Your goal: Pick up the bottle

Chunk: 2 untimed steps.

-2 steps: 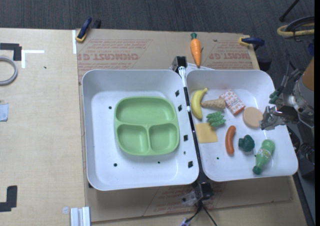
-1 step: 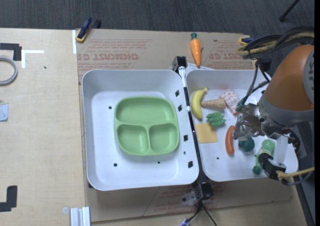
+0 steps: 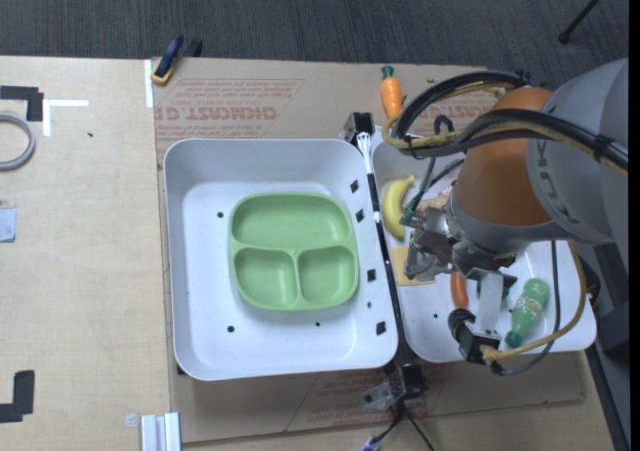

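- The left white bin (image 3: pixel 180 269) holds a pale green divided plate (image 3: pixel 294 250) with three compartments, lying flat near the bin's middle.
- The right white bin (image 3: pixel 570 334) is largely covered by the grey arm (image 3: pixel 590 169) and its orange band (image 3: pixel 500 179), which reach in from the right.
- The bottle (image 3: pixel 527 309) is green and translucent with a green cap. It lies tilted in the right bin, near that bin's right wall and towards its near edge.
- The gripper (image 3: pixel 428 251) hangs low over the left part of the right bin, well apart from the bottle. The wrist hides it from above, so I cannot tell how far it is open or whether it has hold of anything.
- A yellow banana (image 3: pixel 393 207) lies against the right bin's left wall, just beside the gripper.
- A small orange-red thing (image 3: pixel 458 288) lies in the right bin between the gripper and the bottle; too little of it shows to name it.
- A toy carrot (image 3: pixel 390 95) lies outside the bins on the cardboard sheet (image 3: pixel 230 104), beyond the right bin's far edge.
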Available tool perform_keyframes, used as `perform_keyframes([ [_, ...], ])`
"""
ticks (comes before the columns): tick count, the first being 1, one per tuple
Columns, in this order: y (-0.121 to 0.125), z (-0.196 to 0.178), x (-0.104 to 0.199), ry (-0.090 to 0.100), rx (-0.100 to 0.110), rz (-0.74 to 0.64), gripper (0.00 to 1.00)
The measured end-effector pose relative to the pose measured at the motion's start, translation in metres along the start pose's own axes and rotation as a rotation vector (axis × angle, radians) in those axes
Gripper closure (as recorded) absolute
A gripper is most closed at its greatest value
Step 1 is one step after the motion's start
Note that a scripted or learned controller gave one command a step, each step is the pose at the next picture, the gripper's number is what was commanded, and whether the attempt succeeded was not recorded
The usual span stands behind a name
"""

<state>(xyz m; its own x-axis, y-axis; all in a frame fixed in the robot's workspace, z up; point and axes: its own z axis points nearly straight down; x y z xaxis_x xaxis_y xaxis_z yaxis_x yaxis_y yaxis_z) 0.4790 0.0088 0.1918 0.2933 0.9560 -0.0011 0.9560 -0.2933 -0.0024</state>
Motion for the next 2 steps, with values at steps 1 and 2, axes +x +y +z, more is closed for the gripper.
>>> perform_keyframes([
  [1,-0.023,0.000,0.069,-0.001,-0.001,0.119,1.00],
  [2,-0.040,-0.037,0.123,-0.001,0.000,0.110,1.00],
])
